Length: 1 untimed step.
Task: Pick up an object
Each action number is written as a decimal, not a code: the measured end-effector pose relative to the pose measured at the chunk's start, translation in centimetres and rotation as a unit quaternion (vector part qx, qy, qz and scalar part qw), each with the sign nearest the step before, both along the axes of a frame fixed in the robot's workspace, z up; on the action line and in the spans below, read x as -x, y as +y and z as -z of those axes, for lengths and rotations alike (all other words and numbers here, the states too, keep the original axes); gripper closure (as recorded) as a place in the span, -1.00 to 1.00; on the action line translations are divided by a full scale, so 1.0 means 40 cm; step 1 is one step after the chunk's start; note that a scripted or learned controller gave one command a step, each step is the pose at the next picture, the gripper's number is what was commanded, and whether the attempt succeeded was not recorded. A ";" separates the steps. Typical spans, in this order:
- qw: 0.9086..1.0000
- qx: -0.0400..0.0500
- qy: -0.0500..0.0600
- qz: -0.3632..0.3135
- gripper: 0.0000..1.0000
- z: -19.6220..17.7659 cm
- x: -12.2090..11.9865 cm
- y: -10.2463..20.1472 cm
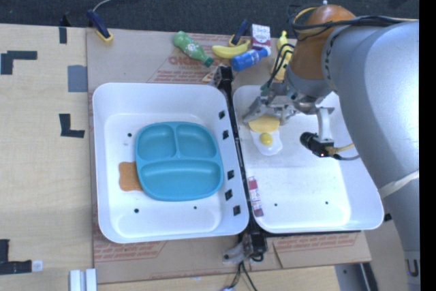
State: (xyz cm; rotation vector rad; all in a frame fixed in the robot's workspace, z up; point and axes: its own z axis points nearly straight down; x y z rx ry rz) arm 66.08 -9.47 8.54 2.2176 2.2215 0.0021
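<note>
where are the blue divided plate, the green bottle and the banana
blue divided plate [179, 160]: camera view, on the ridge between its compartments
green bottle [190, 48]: camera view, on the middle of its body
banana [229, 50]: camera view, on the middle of its curve

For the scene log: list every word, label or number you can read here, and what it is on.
None can be read.
Cardboard sheet under the bins: red print, too blurred.
Small box behind the bins: label too small.
Packet between the bins: print too small.
Green bottle: label illegible.
</note>
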 end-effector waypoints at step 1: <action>1.000 0.000 0.000 0.000 -1.00 0.000 -0.021 -0.038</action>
